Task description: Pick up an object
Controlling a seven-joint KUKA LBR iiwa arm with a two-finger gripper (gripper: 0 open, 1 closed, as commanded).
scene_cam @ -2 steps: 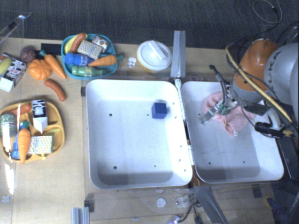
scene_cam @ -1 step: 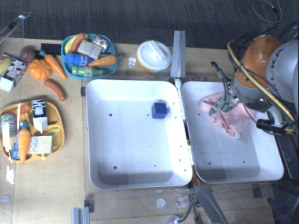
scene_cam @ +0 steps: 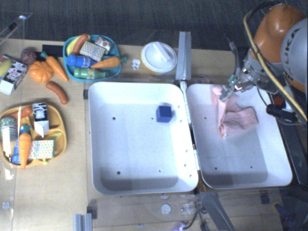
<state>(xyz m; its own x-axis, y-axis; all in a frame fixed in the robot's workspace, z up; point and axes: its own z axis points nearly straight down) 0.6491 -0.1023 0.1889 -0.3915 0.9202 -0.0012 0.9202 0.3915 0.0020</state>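
A pink cloth lies in the right bin, near its far side. One corner of it is drawn up in a narrow strip to my gripper, which is shut on that corner just above the bin's far left part. The rest of the cloth rests crumpled on the bin floor. A small blue cube sits in the left bin, toward its far right, well apart from the gripper.
A metal divider post stands behind the gap between the bins. A white lidded bowl and a blue bowl of toy food sit behind the left bin. A yellow plate of toy food lies at far left.
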